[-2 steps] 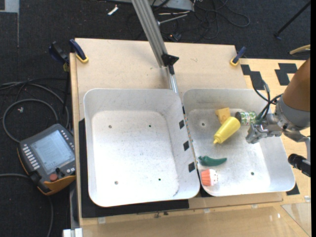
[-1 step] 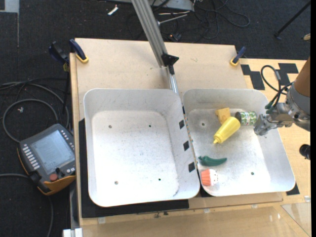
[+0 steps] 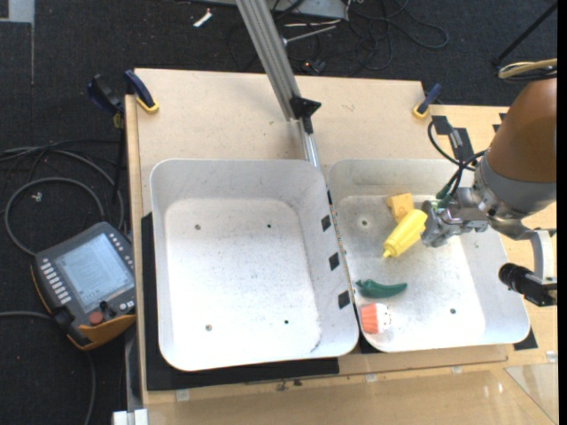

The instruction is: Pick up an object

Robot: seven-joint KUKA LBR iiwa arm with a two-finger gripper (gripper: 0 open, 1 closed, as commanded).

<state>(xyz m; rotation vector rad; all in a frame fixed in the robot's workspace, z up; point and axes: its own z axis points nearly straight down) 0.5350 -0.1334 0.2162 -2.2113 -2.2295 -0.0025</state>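
the grey arm with an orange band reaches in from the right, its two-finger gripper (image 3: 436,222) lowered into the right shallow white plastic bin (image 3: 496,321). the metal fingers sit at the upper end of a yellow, corn-shaped plastic toy (image 3: 404,235); whether they are parted or closed, and whether the toy lies between them, cannot be told from this angle. the yellow toy is elongated and tilted, its lower tip pointing toward the bin's middle. just above and left of it lies a small pale-yellow block (image 3: 400,205), roughly cuboid, near but apparently apart from the toy. below, on the speckled bin floor, rests a dark green curved pepper-shaped object (image 3: 382,287), smooth and slender. near the bin's lower left corner stands a small object with an orange-red body and white end (image 3: 375,319), close to the bin wall. the left shallow white bin (image 3: 177,184) has rounded corners and a lightly flecked floor. both bins rest on a pale wooden bench (image 3: 221,113). a slanted aluminium rail (image 3: 266,47) crosses the upper bench.
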